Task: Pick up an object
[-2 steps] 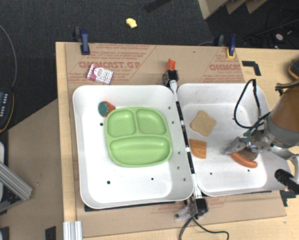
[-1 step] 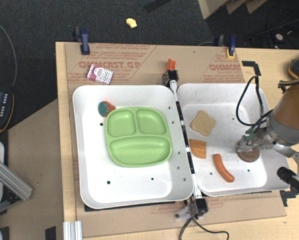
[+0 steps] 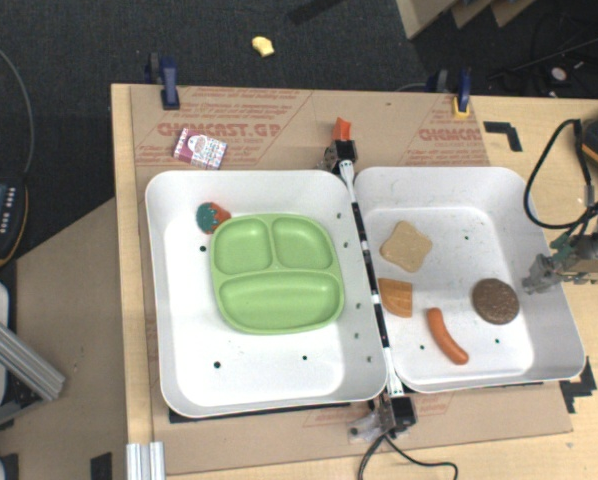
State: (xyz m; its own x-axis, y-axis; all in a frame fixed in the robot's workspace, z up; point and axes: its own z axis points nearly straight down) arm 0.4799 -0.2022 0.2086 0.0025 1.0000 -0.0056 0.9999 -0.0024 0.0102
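- The tabletop (image 3: 279,118) is a tan board with red print along its far edge, clamped at the far corners.
- The left bin (image 3: 179,368) and the right bin (image 3: 549,353) sit side by side on it, touching along their inner walls.
- A green tray (image 3: 275,272) with three compartments lies flat in the left bin, nearer its far side and inner wall; its compartments hold nothing.
- The end effector (image 3: 544,273) sits at the right bin's right wall, about halfway along it, with cables trailing off toward the tabletop's right edge. Too little of it can be made out to tell whether it is spread or pressed together, and nothing is seen pinched in it.
- A slice of bread (image 3: 406,245) lies in the right bin toward its far-left part.
- A brown disc (image 3: 496,301) lies in the right bin near the right wall, just beside the end effector and apart from it.
- An orange wedge (image 3: 396,296) lies against the right bin's left wall, just below the bread.
- A sausage (image 3: 447,336) lies slanted near the right bin's near side, between wedge and disc.
- A small round toy (image 3: 212,216), red and teal, touches the tray's far-left corner in the left bin.
- A pink packet (image 3: 200,148) lies on the tabletop beyond the left bin's far-left corner.
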